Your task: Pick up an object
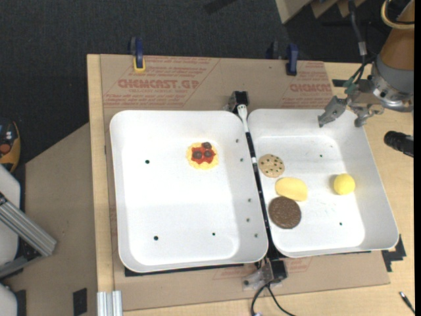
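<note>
Overhead slanted view of the tabletop [59, 176], read from near edge to far. Nearest, a black cable [263, 295] trails off between the two bins. The left bin [131, 209] holds a single small tart with red and dark topping [203, 155], lying toward 1 o'clock of that bin's centre. The right bin [368, 222] holds four items: a dark brown round cookie [285, 212] at about 7 o'clock of the bin's centre, a yellow oval piece [291, 188] just beyond it and touching or nearly touching it, a yellow ball [344, 184] toward 4 o'clock and well apart from both, and a pale chocolate-chip cookie [270, 165] at 9 o'clock near the dividing rim. Farther back, the gripper [347, 114] hangs over the far rim of the right bin, at about 1 o'clock of the bin's centre, its two fingers spread apart with nothing between them. Beyond, two blue clamps [137, 50] pin a printed brown board [197, 78] at the far edge.
</note>
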Motion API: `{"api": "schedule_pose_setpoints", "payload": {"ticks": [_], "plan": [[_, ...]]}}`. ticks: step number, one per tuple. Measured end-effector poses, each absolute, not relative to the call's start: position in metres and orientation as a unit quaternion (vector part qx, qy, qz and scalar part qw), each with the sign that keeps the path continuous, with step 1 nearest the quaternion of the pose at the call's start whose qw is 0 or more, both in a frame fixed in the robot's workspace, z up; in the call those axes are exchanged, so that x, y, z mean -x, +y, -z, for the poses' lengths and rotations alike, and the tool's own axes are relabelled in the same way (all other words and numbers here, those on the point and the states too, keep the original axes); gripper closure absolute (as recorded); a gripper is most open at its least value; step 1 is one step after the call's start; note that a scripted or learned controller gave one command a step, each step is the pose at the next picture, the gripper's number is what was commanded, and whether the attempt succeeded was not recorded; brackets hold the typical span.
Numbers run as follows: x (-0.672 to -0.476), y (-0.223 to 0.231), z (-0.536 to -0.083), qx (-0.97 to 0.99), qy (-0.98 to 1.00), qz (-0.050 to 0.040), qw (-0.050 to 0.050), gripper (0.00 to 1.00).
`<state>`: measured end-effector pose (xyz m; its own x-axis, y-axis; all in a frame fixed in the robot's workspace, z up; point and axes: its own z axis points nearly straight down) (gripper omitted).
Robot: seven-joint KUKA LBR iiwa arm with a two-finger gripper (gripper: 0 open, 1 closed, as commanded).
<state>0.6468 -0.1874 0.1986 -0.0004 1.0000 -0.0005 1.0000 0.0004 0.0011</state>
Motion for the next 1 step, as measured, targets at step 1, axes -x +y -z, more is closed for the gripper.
{"api": "schedule_pose_setpoints", "payload": {"ticks": [1], "plan": [[-0.6476,-0.1874,-0.2099,-0.707,0.708,-0.001,0.002,1.0]]}}
